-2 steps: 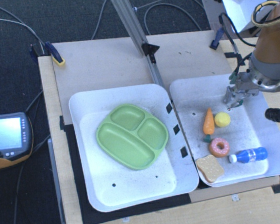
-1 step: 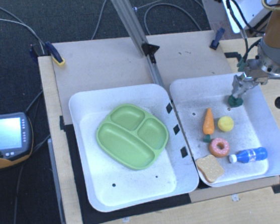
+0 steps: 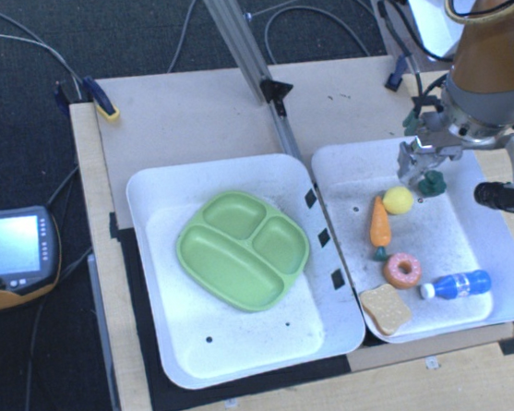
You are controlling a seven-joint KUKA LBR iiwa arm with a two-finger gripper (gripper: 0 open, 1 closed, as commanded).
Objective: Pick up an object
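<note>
**Claw low over the right bin, beside a dark green piece**

Your claw [image 3: 416,163] sits at the upper right of the frame, lowered into the right bin [image 3: 505,258]. Whether it is spread or pinching, you cannot tell. Just below and right of it lies a dark green object [image 3: 433,184], probably its target. A yellow lemon [image 3: 398,200] is beside that, then an orange carrot [image 3: 379,222], a pink doughnut [image 3: 402,270], a blue bottle [image 3: 455,286] and a bread slice [image 3: 386,309] toward the lower edge. The left bin [image 3: 172,350], mid-frame, holds a green divided plate [image 3: 242,248]. Both bins rest on the bench [image 3: 181,116].
</note>
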